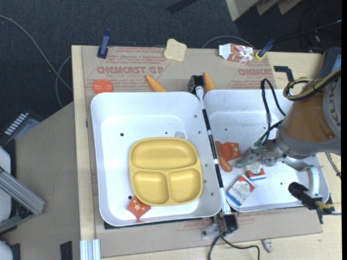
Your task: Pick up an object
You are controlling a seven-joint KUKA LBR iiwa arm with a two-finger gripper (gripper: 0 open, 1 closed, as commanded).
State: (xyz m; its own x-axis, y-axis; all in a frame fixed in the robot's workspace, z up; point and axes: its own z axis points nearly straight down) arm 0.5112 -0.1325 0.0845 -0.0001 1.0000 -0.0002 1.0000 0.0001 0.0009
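In the right bin (238, 104), an orange-red item (230, 151) lies next to a red sausage-like piece (223, 159) near the left wall. A small red and white packet (255, 173) and a white carton with blue and orange print (241, 190) lie toward the front. My gripper (250, 157) reaches in from the right, low over the bin floor, just right of the orange-red item and above the small packet. A yellow divided tray (165, 170) fills much of the left bin (108, 145), with a red piece (139, 208) at its front left corner.
On the bench behind the bins lie a bread-like piece (174, 50), two carrots (155, 84) (209, 82), an orange disc (101, 86), a blue clip (103, 44) and a crumpled wrapper (237, 52). A black cable (265, 104) hangs over the right bin.
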